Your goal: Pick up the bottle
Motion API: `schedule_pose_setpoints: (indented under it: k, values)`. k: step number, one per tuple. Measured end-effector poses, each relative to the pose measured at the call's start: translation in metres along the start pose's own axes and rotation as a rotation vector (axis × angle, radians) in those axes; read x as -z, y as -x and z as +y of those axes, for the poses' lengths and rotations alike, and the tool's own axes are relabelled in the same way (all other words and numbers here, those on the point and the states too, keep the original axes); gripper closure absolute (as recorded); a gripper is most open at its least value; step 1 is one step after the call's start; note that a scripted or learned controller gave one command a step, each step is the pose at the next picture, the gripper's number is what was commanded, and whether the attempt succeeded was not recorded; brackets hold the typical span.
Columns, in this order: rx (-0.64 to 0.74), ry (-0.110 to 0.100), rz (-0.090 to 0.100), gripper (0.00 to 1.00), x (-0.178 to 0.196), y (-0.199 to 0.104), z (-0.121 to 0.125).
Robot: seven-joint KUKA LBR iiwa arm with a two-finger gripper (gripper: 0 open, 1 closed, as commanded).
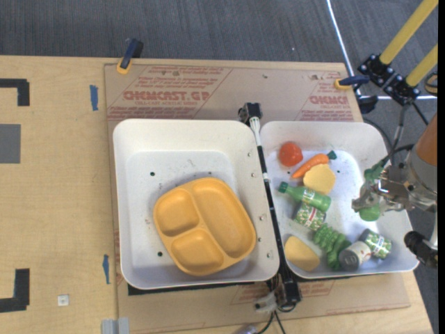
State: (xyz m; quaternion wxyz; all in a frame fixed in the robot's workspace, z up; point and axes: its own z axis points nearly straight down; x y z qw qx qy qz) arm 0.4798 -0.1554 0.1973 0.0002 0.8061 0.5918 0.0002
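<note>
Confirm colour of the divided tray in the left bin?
Yellow-orange divided tray, plain, seen in the camera view.

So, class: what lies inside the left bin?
Inside the left bin sits a yellow divided tray with three compartments holding nothing. The bin floor beneath the tray is covered.
</note>
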Motion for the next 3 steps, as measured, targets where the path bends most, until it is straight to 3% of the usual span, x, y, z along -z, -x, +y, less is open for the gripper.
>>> schedule_pose_setpoints:
  k: [1,2,3]
  values:
    - [-0.104,-0.004,0.001,1.0,-0.013,-0.076,-0.024]
    - [-0.258,0.0,0.001,1.0,0.007,-0.137,-0.043]
    - [-0.019,-0.006,0.0,1.0,-0.013,-0.177,-0.057]
